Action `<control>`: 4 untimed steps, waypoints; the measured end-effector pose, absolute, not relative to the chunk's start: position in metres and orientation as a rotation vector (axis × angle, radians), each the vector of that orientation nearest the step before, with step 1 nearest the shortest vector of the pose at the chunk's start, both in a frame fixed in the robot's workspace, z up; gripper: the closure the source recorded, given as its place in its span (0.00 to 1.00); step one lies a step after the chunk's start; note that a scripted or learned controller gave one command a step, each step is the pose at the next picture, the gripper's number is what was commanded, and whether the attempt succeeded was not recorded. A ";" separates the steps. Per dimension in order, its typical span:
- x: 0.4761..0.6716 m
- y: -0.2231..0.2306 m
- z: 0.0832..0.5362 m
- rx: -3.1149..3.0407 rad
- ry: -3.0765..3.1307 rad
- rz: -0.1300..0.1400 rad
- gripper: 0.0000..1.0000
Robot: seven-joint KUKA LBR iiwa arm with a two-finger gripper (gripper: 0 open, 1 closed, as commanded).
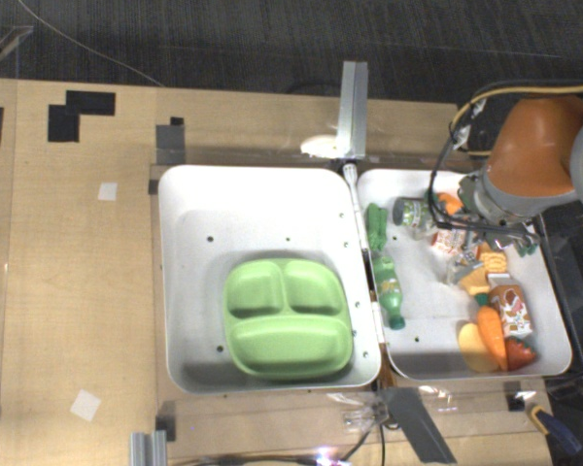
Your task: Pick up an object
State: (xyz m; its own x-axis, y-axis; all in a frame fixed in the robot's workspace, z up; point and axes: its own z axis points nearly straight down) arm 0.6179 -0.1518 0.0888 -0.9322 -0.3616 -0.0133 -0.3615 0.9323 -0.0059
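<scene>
My gripper (464, 249) hangs low over the upper middle of the right bin (418, 333), under the grey wrist and orange band (534, 144). It sits right above a small red-and-white packet (448, 244) and next to an orange cracker-like piece (494, 258) and a yellow wedge (475, 282). I cannot tell whether anything is in its grip. A green bottle (380, 260) lies along the bin's left wall. A carrot (491, 334), a yellow fruit (471, 346) and a brown carton (510, 309) lie at the lower right.
The left bin (189, 221) holds a green divided plate (288, 316). A grey-clear item (409, 212) and a small orange piece (451, 203) lie near the right bin's top edge. A metal post (354, 110) stands behind the divider between the bins.
</scene>
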 end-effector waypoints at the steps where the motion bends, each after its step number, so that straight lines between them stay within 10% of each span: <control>1: 0.546 -0.143 0.091 -0.626 3.064 -0.005 0.00; 2: 0.623 -0.120 0.089 -1.246 2.868 -0.007 0.00; 4: 0.529 -0.106 0.092 -0.955 2.969 -0.023 0.00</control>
